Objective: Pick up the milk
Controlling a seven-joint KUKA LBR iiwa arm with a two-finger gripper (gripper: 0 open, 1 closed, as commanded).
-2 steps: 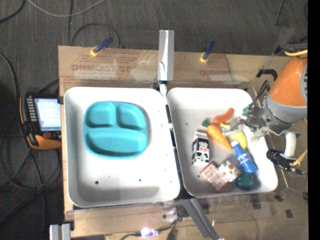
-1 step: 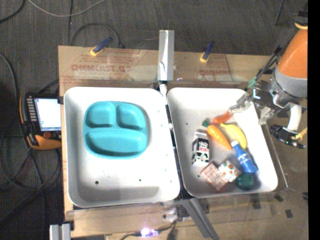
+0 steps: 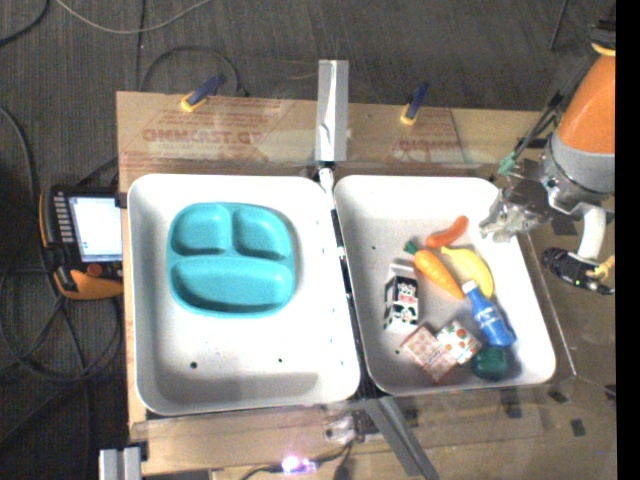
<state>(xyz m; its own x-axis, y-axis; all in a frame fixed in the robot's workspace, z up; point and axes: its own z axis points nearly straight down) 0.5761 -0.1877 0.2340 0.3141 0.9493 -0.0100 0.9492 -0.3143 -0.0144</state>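
Robot lab: bench, cables, bins.

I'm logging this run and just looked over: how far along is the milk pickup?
Nothing looks done yet: the milk carton lies in the right bin, left of the carrot, untouched. In hand: the end effector is over that bin's upper right corner, apart from the carton. Left: move across to the carton, descend, grasp and lift.
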